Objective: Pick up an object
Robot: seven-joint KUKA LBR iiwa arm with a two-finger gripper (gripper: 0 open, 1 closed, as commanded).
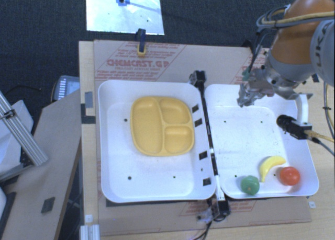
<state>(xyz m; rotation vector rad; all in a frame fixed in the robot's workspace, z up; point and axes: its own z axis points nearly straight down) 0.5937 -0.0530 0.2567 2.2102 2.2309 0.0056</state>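
The gripper [246,99] was seen near the far edge of the right bin [230,145], its tips pointing down toward the bin floor; whether the fingers were parted or closed could not be told, and nothing was seen between them. The candidates for picking lay well apart from it, along the near edge of the same bin: a green ball [250,184], a yellow banana [270,167] and an orange-red ball [289,175], the banana lying between the two balls and close to both. A descent at the present spot would likely meet only bare plastic, so a miss was judged the chief risk. The round pieces looked smooth and glossy and could be squeezed out sideways or rolled away if caught off centre. The banana's curved, tapering shape offered a narrow grip across its middle, and its neighbours could be knocked if the approach was crowded. The bin's raised rim close behind the objects could also obstruct a finger. In the left bin [115,171] a yellow compartment tray [161,125] lay flat, moulded with three shallow wells and rounded corners; its low, broad form was judged hard to pinch.
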